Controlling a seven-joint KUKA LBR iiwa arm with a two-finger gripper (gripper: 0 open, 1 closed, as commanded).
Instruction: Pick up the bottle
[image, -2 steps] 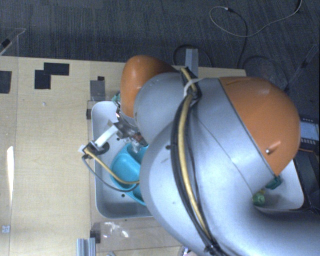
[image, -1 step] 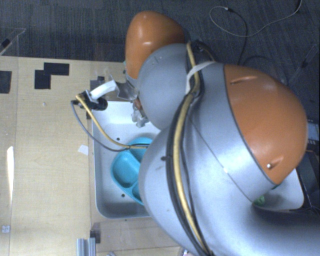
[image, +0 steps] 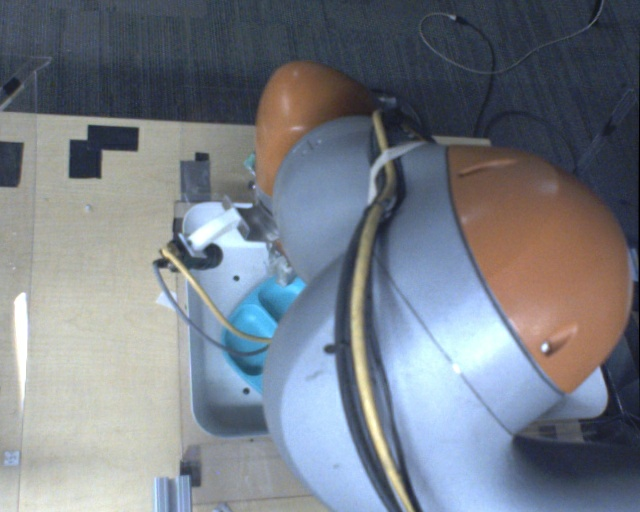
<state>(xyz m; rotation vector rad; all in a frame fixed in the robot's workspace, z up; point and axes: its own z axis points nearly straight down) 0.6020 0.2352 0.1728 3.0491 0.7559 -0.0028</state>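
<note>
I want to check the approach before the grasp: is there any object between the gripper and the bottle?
That cannot be judged here. The arm covers most of the white bin, hiding the gripper. A light blue object, maybe the bottle, shows beside the arm, with nothing lying on its visible part.

arm (image: 440, 330) over bin (image: 215, 405), bottle (image: 255, 325) inside bin

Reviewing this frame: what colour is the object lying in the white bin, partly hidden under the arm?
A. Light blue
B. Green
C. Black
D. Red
A. The object showing in the white bin at the edge of the grey arm is light blue; the arm covers the rest of it, so its full shape cannot be told.
</note>
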